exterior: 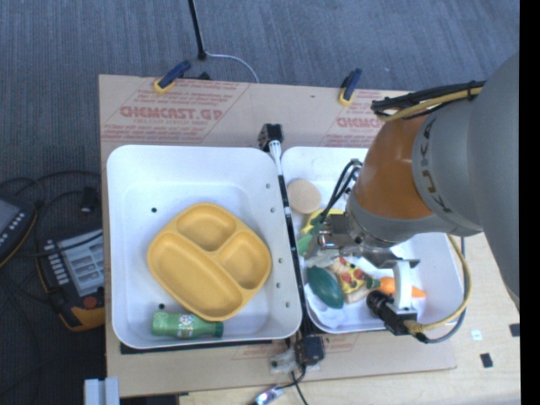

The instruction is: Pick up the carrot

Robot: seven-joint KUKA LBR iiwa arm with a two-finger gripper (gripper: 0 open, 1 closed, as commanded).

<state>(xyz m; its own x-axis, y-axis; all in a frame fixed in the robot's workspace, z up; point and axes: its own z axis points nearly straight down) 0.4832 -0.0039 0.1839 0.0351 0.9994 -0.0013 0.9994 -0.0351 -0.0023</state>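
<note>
Over the right bin [451, 264] I'm hanging low, my gripper [354, 256] among the toys, grip impossible to tell. The carrot [403, 289] lies just beside me, near a green leaf-shaped toy [326, 287].

My bench, a brown cardboard-faced board [169, 112] with red lettering, carries two shallow white plastic bins. The left bin [126, 226] and right bin [447, 268] sit touching, side by side.
</note>
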